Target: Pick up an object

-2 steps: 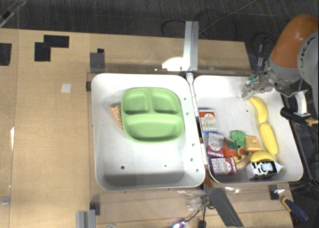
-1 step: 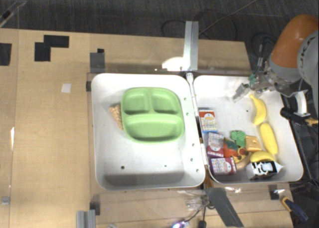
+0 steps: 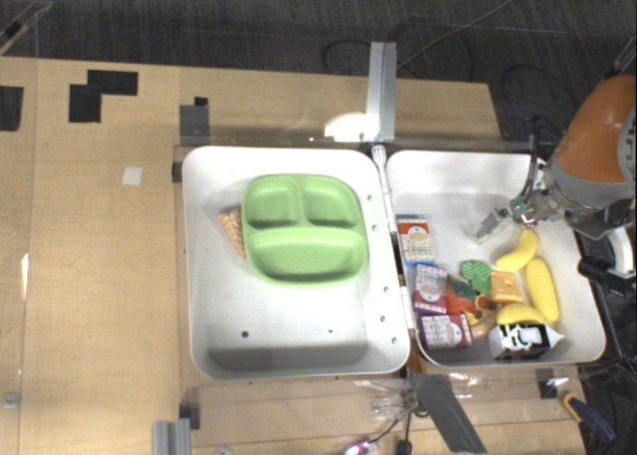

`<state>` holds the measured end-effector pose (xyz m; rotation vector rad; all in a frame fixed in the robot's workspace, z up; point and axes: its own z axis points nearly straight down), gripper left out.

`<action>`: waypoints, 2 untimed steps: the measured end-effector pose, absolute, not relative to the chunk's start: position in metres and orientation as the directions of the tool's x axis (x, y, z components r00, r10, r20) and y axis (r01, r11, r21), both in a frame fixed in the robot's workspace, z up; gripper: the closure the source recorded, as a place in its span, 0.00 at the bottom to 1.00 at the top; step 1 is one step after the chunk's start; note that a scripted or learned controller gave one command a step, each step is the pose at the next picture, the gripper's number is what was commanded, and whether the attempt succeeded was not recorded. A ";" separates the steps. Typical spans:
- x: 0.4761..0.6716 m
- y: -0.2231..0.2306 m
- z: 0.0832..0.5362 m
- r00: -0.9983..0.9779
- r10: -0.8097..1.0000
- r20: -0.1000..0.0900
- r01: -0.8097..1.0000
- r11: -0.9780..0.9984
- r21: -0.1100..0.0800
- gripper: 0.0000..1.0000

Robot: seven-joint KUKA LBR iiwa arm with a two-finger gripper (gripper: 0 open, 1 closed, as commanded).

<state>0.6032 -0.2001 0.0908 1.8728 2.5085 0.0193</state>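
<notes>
While the tool hangs over the right bin, whether it is parted I cannot tell, and nothing shows in its grip. One banana lies just below it, long axis slanting toward it. One corn cob, one green tray, two bins.

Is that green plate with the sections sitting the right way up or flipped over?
Right way up. The green plate lies flat in the left bin, its three hollow sections facing upward.
</notes>
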 end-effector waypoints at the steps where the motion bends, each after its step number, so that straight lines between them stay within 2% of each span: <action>1: 0.660 -0.168 0.089 -0.365 0.931 -0.005 0.931 0.365 0.011 0.00; 2: 0.607 -0.167 0.091 -0.343 0.939 -0.005 0.939 0.343 0.011 0.00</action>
